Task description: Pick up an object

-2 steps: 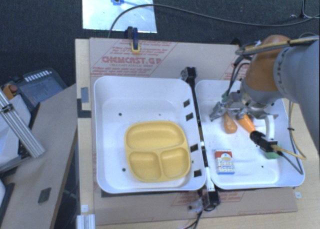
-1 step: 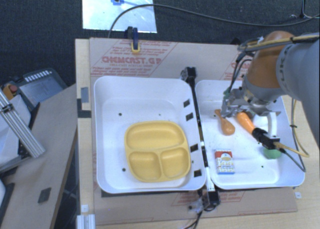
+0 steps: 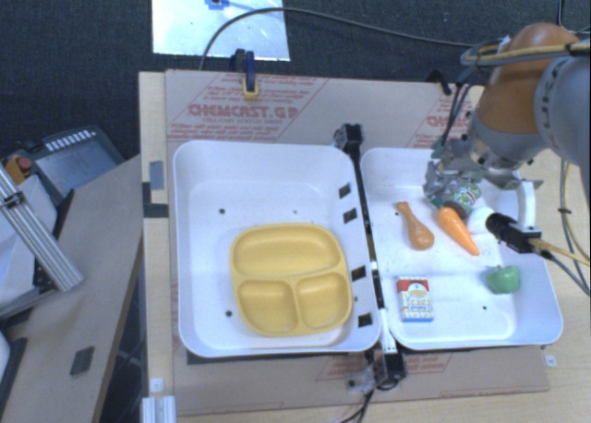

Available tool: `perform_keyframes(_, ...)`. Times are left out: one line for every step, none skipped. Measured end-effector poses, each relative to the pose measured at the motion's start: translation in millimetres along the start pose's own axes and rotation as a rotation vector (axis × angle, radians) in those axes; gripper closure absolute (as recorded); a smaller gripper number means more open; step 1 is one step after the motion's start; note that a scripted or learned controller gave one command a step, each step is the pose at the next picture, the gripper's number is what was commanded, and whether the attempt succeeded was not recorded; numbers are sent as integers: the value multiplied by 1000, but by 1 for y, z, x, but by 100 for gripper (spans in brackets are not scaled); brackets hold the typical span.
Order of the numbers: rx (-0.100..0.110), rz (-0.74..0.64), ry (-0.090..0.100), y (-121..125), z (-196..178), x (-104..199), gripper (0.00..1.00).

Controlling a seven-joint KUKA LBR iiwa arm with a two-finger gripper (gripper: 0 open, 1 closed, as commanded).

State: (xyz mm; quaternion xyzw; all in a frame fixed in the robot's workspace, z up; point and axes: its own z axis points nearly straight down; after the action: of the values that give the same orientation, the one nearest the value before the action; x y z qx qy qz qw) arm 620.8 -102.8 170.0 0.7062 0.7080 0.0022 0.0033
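My gripper (image 3: 451, 187) hangs low over the back of the right bin (image 3: 536, 320), right at the upper end of an orange carrot (image 3: 458, 230). A small green and white thing (image 3: 463, 198) lies just under the gripper, partly hidden by it. To the left of the carrot lies an orange-brown drumstick-shaped toy (image 3: 416, 225). A small red and white box (image 3: 416, 299) rests near the bin's front edge. Over at the right side of that bin is a green round toy (image 3: 503, 279).
The left bin (image 3: 199, 227) holds a yellow divided plate (image 3: 291, 278). A black divider strip (image 3: 362, 246) runs between the bins. The grey arm with its orange band (image 3: 522, 79) reaches in from the right, with a black cable fitting (image 3: 510, 232) above the right bin.
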Motion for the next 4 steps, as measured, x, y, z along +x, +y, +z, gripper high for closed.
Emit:
perform_keyframes(0,-1,0,2,-51,0,100)
perform_keyframes(8,-5,3,-20,-44,41,100)
perform_keyframes(8,-6,4,-56,-47,88,100)
perform_keyframes(8,-7,4,-88,-56,136,100)
